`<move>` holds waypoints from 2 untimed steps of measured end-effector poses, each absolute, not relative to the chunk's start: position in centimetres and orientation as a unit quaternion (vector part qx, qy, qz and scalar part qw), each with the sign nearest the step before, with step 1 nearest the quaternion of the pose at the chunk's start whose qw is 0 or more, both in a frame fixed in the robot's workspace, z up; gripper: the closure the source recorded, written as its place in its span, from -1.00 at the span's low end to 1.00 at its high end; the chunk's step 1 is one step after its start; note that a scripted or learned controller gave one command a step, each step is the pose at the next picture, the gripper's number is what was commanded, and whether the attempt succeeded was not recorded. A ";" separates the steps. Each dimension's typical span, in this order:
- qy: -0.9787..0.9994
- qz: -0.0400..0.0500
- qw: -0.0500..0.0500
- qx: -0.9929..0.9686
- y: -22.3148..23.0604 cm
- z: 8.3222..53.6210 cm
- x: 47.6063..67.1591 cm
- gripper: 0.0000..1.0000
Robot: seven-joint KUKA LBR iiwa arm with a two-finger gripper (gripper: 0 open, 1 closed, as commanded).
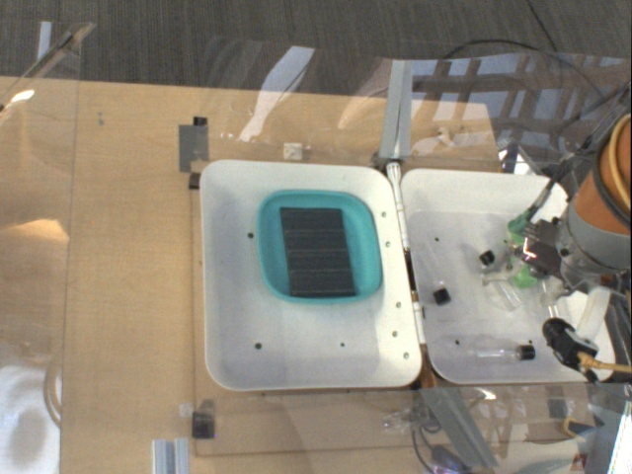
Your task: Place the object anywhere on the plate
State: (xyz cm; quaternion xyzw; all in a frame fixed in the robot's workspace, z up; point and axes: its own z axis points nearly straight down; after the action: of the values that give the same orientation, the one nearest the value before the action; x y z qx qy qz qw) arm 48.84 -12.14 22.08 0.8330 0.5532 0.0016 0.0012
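Claw low over the right bin's far side, grasp not yet shown

The claw [528,255] sits at the right bin's [464,191] outer edge, and whether it is apart, together or clamped on anything cannot be told. Touching or just beneath it lies a green piece [520,230] with clear plastic bits beside it, likely the object, though it is too small to identify. Toward the bin's middle from the claw are two small black cubes [440,294], and nearer the front wall a clear tube with a black cap [502,351]. Well away, in the left bin [227,265], rests the teal plate [367,250] with a dark slatted insert. A good grasp would centre on one item, lift straight up clear of the dividing walls, then cross and lower onto the plate.
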 end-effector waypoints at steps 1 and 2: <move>0.555 0.003 0.002 0.832 -12.0 23.1 49.1 1.00; 0.555 0.003 0.002 0.832 -12.0 23.1 49.1 -1.00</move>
State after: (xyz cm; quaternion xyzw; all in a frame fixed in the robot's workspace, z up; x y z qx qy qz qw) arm 49.06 -12.04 23.12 0.8319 0.5550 0.0033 0.0022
